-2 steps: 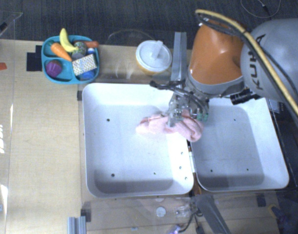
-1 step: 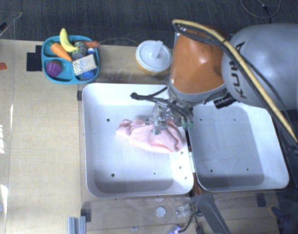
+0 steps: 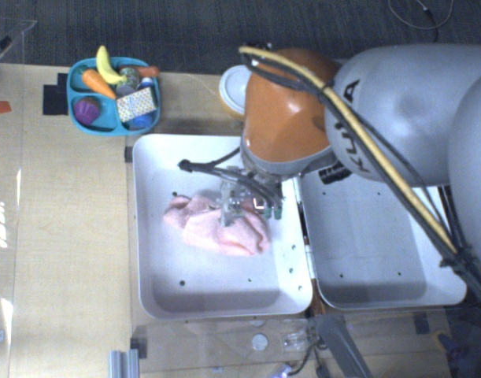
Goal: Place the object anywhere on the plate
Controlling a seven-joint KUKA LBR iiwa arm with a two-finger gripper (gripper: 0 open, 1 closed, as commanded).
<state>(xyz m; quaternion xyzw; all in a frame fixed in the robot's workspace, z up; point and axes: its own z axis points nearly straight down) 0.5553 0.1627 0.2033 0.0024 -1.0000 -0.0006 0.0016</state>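
A crumpled pink cloth (image 3: 212, 225) lies in the middle of the left white bin (image 3: 157, 286). My gripper (image 3: 242, 208) hangs straight down over the cloth's right part, its tip at the fabric; the orange wrist band and grey arm hide what lies behind it. A pale round plate (image 3: 231, 90) shows partly at the bench's back, behind the arm, just beyond the left bin's far rim.
A blue divided tray (image 3: 77, 119) with toy food, including a banana and a carrot, stands at the back left of the bench. The right white bin (image 3: 382, 286) sits under the arm. A black tag (image 3: 55, 98) lies beside the tray.
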